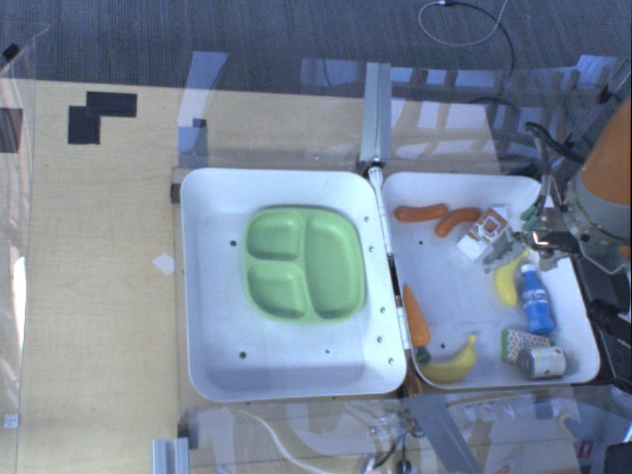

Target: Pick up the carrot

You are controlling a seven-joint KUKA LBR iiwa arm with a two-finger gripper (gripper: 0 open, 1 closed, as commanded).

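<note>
Lying at right bin's left wall, carrot (416,319) well apart from jaws (511,249); jaw spread unclear, perhaps open.

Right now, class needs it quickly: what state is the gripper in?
Gripper: cannot be told; it hangs over the right bin, apart from the carrot.

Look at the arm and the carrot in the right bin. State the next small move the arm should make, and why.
Probably shift the tool across toward the bin's left wall. It hovers near the blue bottle at the right side, while the carrot lies against the left wall, just above a banana.
</note>
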